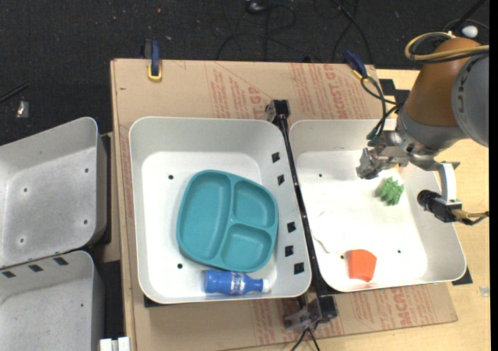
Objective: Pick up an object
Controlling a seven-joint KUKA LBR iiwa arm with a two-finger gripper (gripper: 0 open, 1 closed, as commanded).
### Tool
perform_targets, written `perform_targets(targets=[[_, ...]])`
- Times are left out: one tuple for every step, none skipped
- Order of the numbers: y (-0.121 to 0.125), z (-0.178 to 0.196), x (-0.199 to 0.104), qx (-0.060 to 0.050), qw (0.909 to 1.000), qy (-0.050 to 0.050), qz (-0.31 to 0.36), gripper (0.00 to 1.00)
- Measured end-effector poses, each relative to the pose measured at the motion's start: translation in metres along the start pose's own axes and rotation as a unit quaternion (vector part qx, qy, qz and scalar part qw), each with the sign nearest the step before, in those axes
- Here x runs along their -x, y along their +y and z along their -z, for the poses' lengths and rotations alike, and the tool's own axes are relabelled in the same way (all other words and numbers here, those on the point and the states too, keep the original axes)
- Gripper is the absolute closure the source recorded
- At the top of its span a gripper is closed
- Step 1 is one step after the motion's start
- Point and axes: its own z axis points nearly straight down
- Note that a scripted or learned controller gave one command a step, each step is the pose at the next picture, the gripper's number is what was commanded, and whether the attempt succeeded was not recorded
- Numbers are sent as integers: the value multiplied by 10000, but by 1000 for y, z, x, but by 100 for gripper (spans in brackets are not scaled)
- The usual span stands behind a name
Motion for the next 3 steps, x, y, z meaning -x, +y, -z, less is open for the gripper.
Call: perform_targets(targets=[[12,54,-2,26,10000,-4,20,100],[13,89,-2,21,10000,-3,18,100],[12,82,-61,-12,10000,15,43,100]])
